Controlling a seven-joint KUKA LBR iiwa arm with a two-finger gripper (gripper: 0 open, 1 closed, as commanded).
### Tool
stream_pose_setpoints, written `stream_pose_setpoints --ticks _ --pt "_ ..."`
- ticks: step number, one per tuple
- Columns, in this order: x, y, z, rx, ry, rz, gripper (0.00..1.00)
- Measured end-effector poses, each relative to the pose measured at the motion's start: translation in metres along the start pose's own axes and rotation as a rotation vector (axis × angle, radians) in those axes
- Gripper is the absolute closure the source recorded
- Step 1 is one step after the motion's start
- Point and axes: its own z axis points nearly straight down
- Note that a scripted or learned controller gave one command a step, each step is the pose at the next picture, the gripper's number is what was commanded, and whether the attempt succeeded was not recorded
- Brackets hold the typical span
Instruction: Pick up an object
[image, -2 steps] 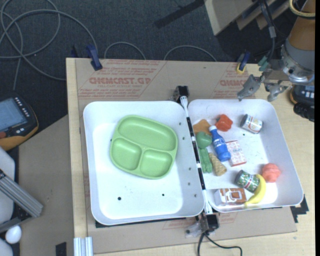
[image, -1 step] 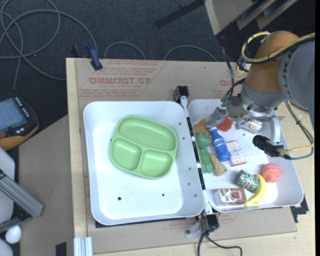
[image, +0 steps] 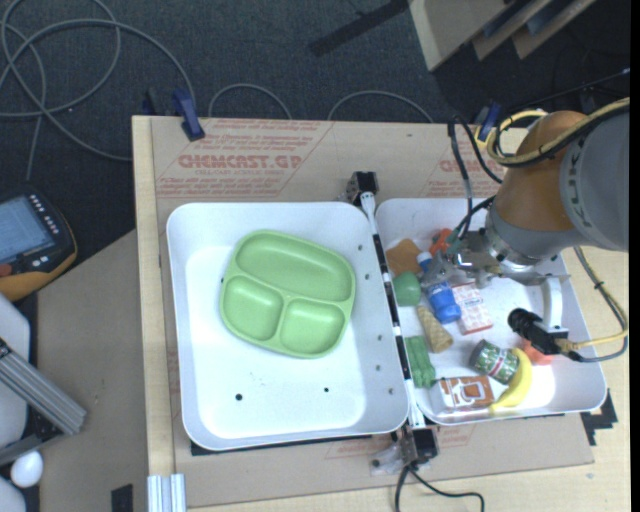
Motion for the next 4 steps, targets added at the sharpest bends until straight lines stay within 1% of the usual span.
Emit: stream_pose_setpoints --ticks 1,2,3,4 --pt "-0.002 -0.030 0.015 -0.021 -0.010 0.004 0.00" --pt "-0.034 0.082 0.023 0.004 0.007 -0.004 0.00" --pt "-0.034 0.083 0.012 0.002 0.006 -0.005 1.00" --pt "0.006 0.028 -0.072 0.006 0.009 -0.005 1.00"
